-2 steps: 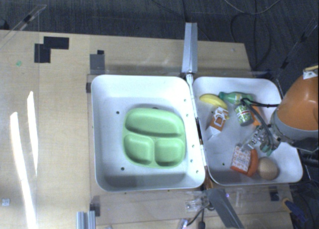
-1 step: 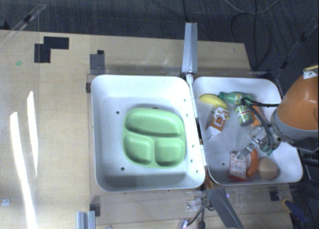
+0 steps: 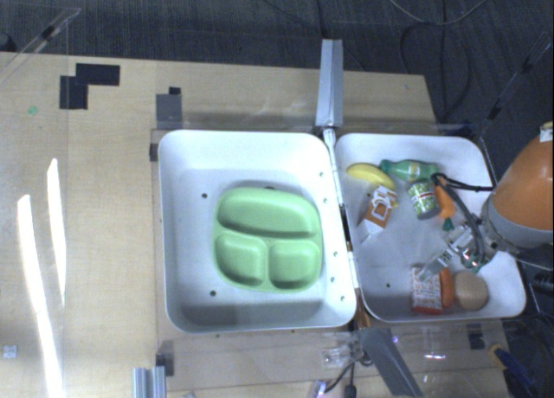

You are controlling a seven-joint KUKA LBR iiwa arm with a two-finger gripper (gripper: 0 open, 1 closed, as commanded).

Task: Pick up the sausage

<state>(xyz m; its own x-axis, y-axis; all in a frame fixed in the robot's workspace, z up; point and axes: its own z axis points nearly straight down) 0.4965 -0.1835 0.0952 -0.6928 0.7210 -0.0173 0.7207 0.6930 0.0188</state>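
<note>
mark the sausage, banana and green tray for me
sausage (image 3: 447,287): camera view, middle of its orange body, near the right bin's front edge.
banana (image 3: 370,175): camera view, middle of the yellow curve, right bin's back left.
green tray (image 3: 256,211): camera view, floor of its long back compartment, in the left bin.

One fixed camera looked down at a slant from above the bench (image 3: 86,240), far enough to frame both bins: the left bin (image 3: 182,215) at centre, the right bin (image 3: 502,301) toward the right edge, dark floor across the top.
</note>
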